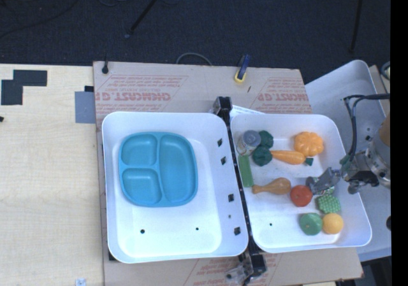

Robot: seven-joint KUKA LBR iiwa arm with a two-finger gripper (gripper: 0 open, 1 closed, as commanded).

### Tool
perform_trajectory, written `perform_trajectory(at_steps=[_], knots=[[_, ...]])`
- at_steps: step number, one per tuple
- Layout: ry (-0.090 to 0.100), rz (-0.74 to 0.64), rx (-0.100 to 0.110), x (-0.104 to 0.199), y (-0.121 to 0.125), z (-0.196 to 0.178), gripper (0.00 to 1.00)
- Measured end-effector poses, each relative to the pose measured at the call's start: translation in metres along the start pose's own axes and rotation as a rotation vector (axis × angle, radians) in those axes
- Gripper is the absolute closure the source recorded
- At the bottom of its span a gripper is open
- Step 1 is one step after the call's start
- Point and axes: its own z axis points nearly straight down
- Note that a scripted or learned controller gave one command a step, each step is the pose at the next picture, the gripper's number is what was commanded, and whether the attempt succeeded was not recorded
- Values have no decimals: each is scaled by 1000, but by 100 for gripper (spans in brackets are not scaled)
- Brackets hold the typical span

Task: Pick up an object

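Two white bins sat side by side on the surface (51, 170). Left bin (127, 240) carried a blue divided plate (158, 170) toward its far left corner. Right bin (280, 240) carried the toy food: red tomato (301, 196), green waffle piece (329, 203), tan gourd (275, 186), carrot (288, 157), orange pumpkin (309, 143). Tool (324, 181) hung low at the right edge of that bin, just above tomato and waffle; whether clenched or released, cannot tell. Risk, as judged: pieces packed close, so a descent could strike two at once, nudge the round tomato aside and close on nothing.
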Motion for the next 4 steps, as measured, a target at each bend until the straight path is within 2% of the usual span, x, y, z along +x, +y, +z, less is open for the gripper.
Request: perform_trajectory(at_steps=[1, 2, 4], knots=[[-3, -3, -13, 0, 3, -6, 0], [0, -4, -6, 10, -2, 52, 0], [-2, -3, -12, 7, 2, 141, 0]])
